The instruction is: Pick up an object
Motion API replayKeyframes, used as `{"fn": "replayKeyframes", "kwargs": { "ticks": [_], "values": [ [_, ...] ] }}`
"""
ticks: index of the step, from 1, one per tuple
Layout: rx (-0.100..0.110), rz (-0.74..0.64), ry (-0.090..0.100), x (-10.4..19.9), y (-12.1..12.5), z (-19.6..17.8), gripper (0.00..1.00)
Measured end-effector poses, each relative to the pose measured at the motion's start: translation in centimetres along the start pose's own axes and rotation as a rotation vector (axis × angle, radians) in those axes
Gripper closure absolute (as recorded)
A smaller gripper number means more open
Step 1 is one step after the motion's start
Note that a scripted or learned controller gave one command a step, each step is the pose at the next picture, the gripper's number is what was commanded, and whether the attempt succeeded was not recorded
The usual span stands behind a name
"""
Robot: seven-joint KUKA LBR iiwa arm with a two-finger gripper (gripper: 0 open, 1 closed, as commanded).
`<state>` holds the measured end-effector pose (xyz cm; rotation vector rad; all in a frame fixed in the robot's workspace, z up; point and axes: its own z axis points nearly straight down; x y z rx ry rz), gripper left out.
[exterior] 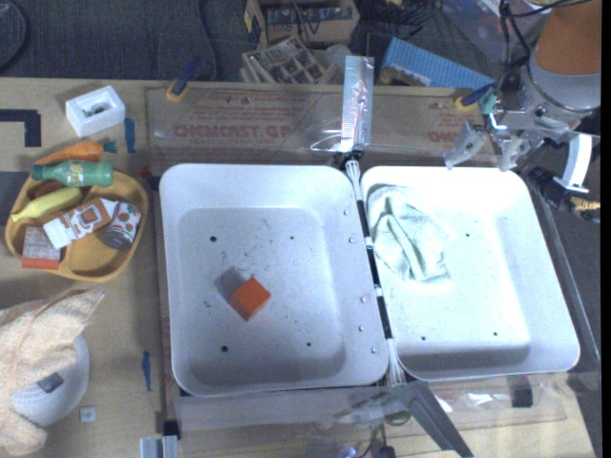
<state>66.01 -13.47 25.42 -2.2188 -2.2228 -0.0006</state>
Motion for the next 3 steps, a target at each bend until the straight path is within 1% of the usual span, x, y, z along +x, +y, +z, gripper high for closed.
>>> {"fn": "replayKeyframes", "kwargs": {
  "ticks": [1,2,3],
  "values": [
    [0.000,-0.162,-0.001,8.7,-3.9,5.9,0.00],
    [0.002,-0.214,0.000,9.5,-5.0,4.7,0.00],
    [0.001,-0.179,0.000,3.9,-8.0,6.5,0.00]
  ]
}}
